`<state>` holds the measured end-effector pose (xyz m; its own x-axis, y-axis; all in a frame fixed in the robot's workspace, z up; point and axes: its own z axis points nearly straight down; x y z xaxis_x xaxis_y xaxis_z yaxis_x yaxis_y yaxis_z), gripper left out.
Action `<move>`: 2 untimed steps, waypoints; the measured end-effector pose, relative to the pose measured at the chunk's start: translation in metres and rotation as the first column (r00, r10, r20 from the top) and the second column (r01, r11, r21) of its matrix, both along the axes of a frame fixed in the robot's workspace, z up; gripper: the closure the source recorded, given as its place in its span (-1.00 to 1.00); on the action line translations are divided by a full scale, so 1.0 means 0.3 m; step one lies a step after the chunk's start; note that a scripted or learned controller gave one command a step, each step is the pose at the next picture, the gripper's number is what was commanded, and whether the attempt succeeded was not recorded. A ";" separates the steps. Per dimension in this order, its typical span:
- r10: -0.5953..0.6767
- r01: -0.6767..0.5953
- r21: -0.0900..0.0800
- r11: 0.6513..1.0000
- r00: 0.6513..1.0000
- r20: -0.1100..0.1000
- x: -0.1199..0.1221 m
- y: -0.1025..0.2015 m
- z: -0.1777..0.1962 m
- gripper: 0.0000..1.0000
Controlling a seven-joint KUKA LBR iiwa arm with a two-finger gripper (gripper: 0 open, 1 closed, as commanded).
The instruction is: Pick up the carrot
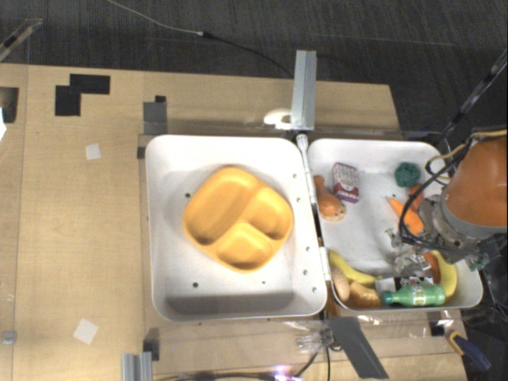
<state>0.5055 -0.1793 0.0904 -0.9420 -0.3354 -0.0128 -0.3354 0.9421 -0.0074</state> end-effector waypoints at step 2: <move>0.036 -0.036 -0.001 0.999 0.999 0.002 0.001 -0.039 0.000 1.00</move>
<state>0.5059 -0.1911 0.0903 -0.9292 -0.3693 -0.0142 -0.3692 0.9293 -0.0090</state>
